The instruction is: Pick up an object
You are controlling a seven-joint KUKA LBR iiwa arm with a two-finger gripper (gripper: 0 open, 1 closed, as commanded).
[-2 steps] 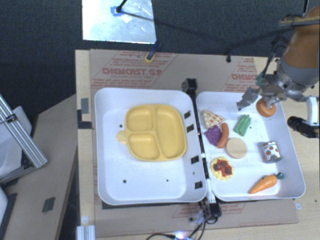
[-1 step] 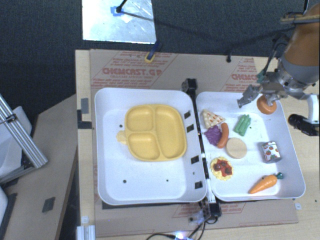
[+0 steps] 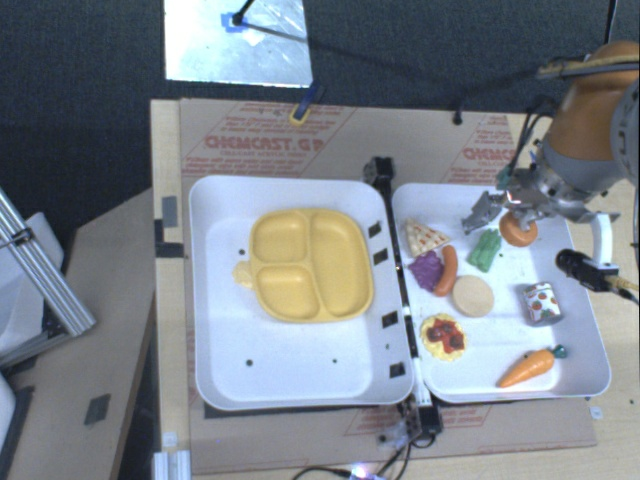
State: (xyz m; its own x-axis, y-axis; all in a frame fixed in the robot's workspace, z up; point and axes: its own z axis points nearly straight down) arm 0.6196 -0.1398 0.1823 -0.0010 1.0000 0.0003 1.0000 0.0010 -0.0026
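Jaws (image 3: pixel 497 211) hang over right bin (image 3: pixel 590 353), beside green piece (image 3: pixel 486 249) and orange piece (image 3: pixel 518 230); likely lining up a pick. Open or closed: cannot tell; nothing seen gripped.

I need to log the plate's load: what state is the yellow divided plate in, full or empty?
Empty. The yellow divided plate lies flat in the left bin, and all three compartments show bare yellow.

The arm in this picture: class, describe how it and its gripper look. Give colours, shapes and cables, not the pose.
The arm is rounded, with an orange band over a grey wrist. Below sits a metallic grey gripper with dark fingers. A white bracket with a black cylinder hangs at its side. Thin dark cables run along the wrist.
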